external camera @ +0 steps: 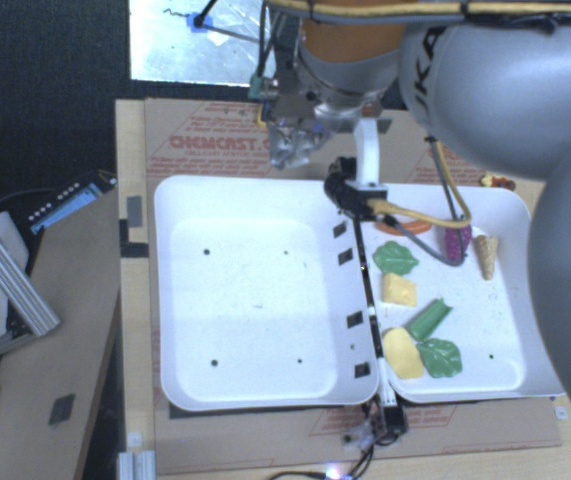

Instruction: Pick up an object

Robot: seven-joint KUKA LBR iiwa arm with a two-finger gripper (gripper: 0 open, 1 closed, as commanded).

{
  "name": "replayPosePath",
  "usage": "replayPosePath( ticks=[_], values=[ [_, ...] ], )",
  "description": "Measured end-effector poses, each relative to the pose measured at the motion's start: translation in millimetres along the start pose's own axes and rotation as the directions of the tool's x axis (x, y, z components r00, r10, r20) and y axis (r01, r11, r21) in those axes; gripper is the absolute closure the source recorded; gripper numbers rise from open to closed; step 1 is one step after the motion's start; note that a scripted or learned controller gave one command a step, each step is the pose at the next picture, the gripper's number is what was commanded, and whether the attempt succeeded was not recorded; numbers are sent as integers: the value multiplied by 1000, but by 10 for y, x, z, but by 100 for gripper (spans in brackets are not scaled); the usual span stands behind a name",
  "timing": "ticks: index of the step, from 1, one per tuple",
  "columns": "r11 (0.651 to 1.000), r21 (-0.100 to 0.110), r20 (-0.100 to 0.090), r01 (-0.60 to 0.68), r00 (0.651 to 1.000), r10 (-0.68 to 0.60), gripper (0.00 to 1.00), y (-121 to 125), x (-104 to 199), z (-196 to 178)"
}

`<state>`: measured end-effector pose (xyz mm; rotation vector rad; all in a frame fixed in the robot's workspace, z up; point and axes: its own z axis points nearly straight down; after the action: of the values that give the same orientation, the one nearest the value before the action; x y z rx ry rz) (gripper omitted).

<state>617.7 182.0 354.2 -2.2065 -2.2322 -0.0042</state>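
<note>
With the gripper (293,146) hovering at top centre above the bins' far rim, its jaws too blurred to tell, the arm should swing toward the right bin (510,363) and drop squarely over one well-separated piece, say the yellow block (398,290).
</note>
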Motion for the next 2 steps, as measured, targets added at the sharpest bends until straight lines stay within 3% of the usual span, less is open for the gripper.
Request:
replayPosePath(
  ticks=[1, 2],
  values=[
    [1000, 10, 3, -1, 1000, 1, 100, -1373, 229, 353],
    [1000, -3, 2, -6, 1000, 6, 100, -1150, 412, 153]
  ],
)
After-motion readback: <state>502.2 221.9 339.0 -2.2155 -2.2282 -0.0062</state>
